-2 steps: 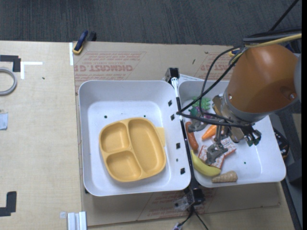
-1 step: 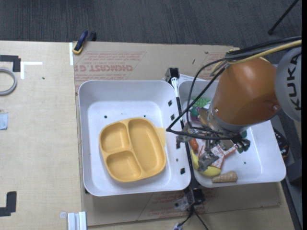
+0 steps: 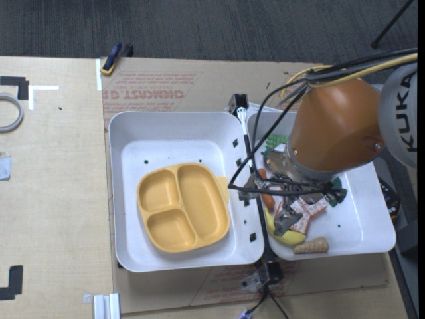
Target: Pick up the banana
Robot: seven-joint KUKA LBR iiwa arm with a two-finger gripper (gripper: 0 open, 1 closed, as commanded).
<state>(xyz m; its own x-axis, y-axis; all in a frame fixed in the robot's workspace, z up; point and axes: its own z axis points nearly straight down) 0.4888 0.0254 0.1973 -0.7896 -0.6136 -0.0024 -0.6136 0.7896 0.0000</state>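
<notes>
In the right bin (image 3: 372, 234), the arm (image 3: 339, 128) is lowered over a cluster of items, and most of that cluster is hidden by its orange band. The gripper (image 3: 287, 219) is seen just below the band, down among the items near the bin's front left corner. Whether anything is held cannot be told. The banana (image 3: 287, 237) is partly seen as a yellow curve under the gripper, close to the front wall. A tan cone-shaped piece (image 3: 312, 246) is lying just beside it, to the right. In the left bin (image 3: 126, 198), a yellow divided plate (image 3: 182, 207) is placed.
</notes>
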